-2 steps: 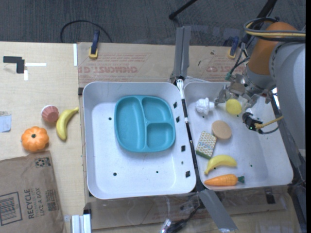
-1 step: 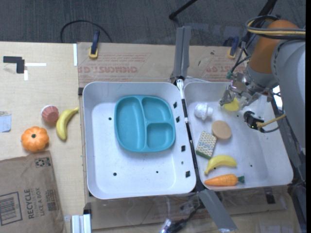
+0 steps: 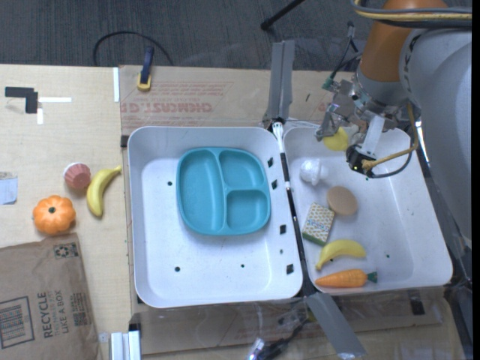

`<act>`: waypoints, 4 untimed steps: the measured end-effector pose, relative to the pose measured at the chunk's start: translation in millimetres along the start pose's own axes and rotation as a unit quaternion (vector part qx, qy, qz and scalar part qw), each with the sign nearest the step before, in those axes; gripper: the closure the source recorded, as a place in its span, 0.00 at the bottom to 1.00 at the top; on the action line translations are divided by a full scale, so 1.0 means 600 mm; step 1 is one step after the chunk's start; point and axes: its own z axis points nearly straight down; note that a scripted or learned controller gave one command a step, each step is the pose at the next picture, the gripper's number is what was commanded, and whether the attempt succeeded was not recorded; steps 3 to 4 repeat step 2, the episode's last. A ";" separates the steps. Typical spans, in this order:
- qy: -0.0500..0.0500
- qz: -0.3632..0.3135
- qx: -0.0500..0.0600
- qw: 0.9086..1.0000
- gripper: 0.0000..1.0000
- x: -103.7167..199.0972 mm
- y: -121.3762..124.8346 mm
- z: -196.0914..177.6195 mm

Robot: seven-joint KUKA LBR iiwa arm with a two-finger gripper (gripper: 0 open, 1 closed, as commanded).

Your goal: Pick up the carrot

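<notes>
The carrot [image 3: 343, 278] lies along the right bin's [image 3: 420, 223] front edge, toward its front-left corner, with a banana [image 3: 340, 251] just behind it. The gripper [image 3: 343, 132] hangs over the far-left corner; I cannot tell its state. Open white floor runs along the right wall. The left bin [image 3: 154, 261] carries a teal divided plate [image 3: 223, 190], on a wooden bench [image 3: 45, 141].

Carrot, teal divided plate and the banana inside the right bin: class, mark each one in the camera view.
carrot [image 3: 343, 279], camera view, middle of its orange body.
teal divided plate [image 3: 196, 193], camera view, floor of its large compartment.
banana [image 3: 341, 250], camera view, middle of its curve.
</notes>
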 end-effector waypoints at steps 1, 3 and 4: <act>-0.001 0.007 0.001 1.000 1.00 0.033 -0.111 -0.018; -0.001 0.088 0.002 0.996 1.00 0.013 -0.140 -0.004; -0.001 0.088 0.002 0.996 1.00 0.013 -0.140 -0.004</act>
